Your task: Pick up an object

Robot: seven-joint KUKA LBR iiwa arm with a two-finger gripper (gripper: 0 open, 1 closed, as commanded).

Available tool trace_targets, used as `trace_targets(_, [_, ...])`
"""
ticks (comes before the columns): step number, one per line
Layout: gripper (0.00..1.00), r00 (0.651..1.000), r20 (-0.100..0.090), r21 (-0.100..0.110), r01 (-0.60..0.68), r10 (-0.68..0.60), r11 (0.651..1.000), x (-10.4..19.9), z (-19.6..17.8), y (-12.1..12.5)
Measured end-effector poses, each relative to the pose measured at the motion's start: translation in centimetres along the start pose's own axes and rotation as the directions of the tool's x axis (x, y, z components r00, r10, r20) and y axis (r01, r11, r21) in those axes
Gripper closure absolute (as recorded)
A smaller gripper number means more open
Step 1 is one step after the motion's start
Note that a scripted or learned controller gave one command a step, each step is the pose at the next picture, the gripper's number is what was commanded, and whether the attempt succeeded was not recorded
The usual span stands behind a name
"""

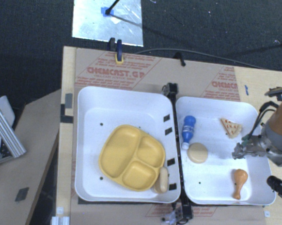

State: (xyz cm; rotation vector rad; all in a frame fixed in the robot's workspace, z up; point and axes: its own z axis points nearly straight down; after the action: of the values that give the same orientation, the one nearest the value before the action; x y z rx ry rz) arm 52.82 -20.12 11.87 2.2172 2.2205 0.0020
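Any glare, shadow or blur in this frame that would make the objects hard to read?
Camera view: even, soft lighting; the white bins look bright but keep their detail; strong glare on the metal sheet at top; the pincer is dark and slightly blurred; the drumstick reads clearly.

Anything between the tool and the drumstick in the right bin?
Nothing visible. The tool sits just above the drumstick, with bare bin floor between them. The round bun and blue bottle lie off to the left.
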Motion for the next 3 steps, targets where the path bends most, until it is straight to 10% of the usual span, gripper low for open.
trace_targets(3, [1.0,1.0,0.001,-0.003,0.003,-0.003,1.0,0.0,-15.8,-0.6])
